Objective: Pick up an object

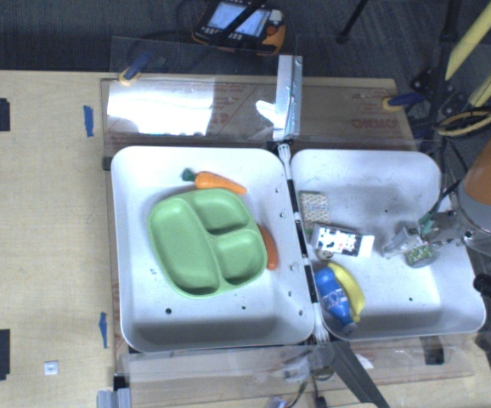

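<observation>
Robot lab: white bins (143, 177) on taped bench (42, 228) (tripods behind).

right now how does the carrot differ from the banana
The carrot is orange and lies in the left bin, against the top edge of the green divided plate. The banana is yellow and curved, and lies in the right bin, touching a blue object. Both are long and lie flat.
</observation>
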Robot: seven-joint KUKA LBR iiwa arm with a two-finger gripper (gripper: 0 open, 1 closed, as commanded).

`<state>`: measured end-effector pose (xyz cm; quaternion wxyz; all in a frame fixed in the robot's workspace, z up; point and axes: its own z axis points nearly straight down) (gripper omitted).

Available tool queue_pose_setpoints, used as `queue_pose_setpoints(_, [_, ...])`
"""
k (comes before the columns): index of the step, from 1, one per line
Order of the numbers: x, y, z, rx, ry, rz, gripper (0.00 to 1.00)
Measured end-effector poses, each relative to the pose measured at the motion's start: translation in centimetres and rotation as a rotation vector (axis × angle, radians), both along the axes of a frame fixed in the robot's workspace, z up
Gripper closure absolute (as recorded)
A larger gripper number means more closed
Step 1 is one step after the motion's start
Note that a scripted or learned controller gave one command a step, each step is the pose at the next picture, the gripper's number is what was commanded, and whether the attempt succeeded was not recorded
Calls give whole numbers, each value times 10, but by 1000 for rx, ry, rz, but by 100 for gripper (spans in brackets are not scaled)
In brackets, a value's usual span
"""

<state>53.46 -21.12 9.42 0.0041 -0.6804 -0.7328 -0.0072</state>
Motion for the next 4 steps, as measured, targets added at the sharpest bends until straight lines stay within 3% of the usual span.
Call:
queue_pose_setpoints(1, [13, 14, 16, -18, -1, 166, 0])
queue_pose_setpoints(2, [13, 12, 26, -19, -4, 161, 100])
queue_pose_setpoints(3, [29, 73, 109, -17, 1, 77, 100])
queue_pose_setpoints(4, [29, 73, 109, -17, 1, 77, 0])
